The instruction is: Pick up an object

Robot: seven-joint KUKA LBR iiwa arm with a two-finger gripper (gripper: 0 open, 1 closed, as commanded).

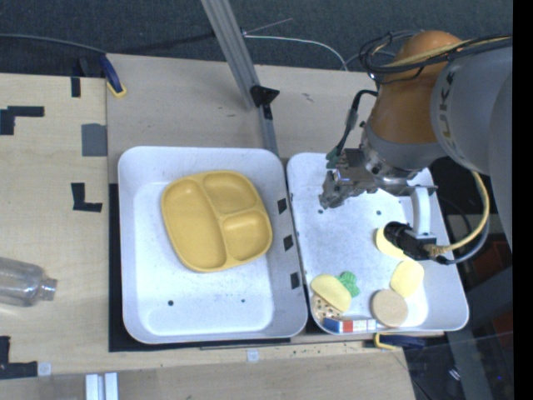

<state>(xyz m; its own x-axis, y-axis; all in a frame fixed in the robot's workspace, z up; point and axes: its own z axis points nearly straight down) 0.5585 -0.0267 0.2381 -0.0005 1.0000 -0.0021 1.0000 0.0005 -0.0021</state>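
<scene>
My gripper (331, 193) hangs over the far left part of the right bin (350, 232), above bare white floor and with nothing seen in it. At the near end of that bin lie small toy foods: a yellow piece (330, 290), a green bit (349, 282), a tan round biscuit (389, 308) and a pale yellow piece (407, 277). Another yellow piece (384, 240) sits partly behind a black part of the arm. In the left bin (141, 223) rests a yellow divided plate (218, 219).
A red and blue strip (346, 326) lies along the right bin's near rim. A clear plastic bottle (21, 283) rests on the bench at far left. A slanted metal pole (229, 32) rises behind the bins. Cables loop around the arm's wrist (466, 240).
</scene>
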